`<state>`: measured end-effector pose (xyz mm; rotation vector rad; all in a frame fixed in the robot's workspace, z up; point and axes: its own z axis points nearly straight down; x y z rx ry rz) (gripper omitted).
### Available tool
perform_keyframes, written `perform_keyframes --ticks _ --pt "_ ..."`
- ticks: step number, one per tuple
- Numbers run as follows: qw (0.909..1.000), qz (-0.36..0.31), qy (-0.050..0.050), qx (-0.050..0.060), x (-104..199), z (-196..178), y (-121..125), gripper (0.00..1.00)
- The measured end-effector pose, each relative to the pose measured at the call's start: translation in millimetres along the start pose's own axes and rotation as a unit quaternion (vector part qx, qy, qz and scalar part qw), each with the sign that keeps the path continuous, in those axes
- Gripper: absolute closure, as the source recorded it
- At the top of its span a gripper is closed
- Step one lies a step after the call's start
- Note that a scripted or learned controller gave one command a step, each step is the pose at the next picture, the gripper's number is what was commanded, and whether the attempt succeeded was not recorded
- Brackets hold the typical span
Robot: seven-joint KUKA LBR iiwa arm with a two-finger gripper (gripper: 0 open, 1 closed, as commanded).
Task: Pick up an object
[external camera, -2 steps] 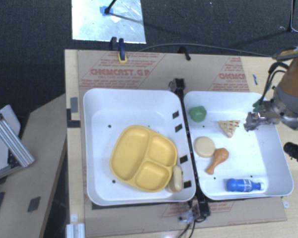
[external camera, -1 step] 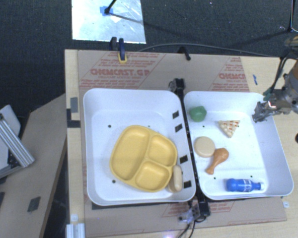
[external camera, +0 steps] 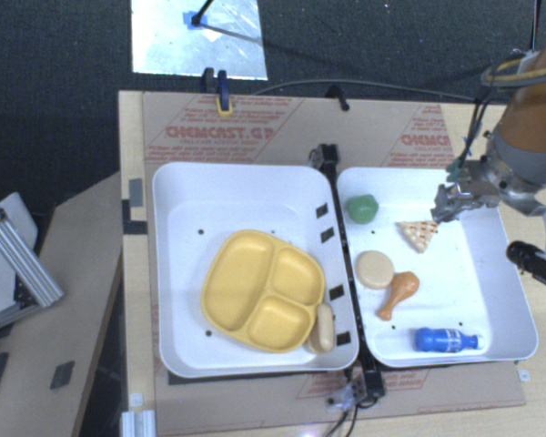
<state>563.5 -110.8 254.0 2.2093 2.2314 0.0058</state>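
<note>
A: Where is the pincer (external camera: 444,204) now?

B: It hangs over the right white bin (external camera: 519,309), near its far side. Just beside it, toward the left and a little nearer to the camera, lies the flat triangular waffle-patterned piece (external camera: 419,234).

A: Are the fingers apart or together?

B: I cannot tell; the tip is dark and small. Nothing is visible between them.

A: Which thing is the closest to take?

B: I judge the triangular piece. The green round ball (external camera: 362,208) is farther left. The round beige disc (external camera: 375,269), the orange toy drumstick (external camera: 398,294) and the blue plastic bottle (external camera: 444,340) lie well apart, toward the near side.

A: And the left bin (external camera: 177,198)?

B: It holds a yellow divided tray (external camera: 262,288), with a beige oblong piece (external camera: 323,327) at the tray's near right edge.
</note>
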Motion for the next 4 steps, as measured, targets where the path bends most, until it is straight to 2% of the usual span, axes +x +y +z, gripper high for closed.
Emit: perform_keyframes --ticks 1,3,4 --pt "1.0000 0.000 0.000 0.001 55 14 -8 1.00" --pt "1.0000 0.000 0.000 0.002 164 35 -8 1.00" --pt "1.0000 0.000 0.000 0.001 217 22 -15 1.00"
